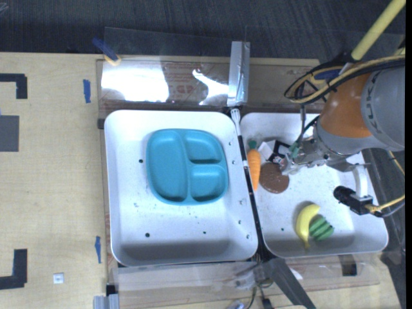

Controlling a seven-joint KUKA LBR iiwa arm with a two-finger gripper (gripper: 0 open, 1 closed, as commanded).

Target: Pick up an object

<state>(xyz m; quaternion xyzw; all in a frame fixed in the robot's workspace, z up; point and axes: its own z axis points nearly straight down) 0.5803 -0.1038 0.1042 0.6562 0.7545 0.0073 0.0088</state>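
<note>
Gripper [285, 161] over right bin [370, 240], jaw state can't tell; touches brown disc [275, 181] just R of carrot [254, 168] at bin's left wall.

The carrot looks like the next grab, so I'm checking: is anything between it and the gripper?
Yes. A brown disc lies beside the carrot, right under the gripper.
</note>
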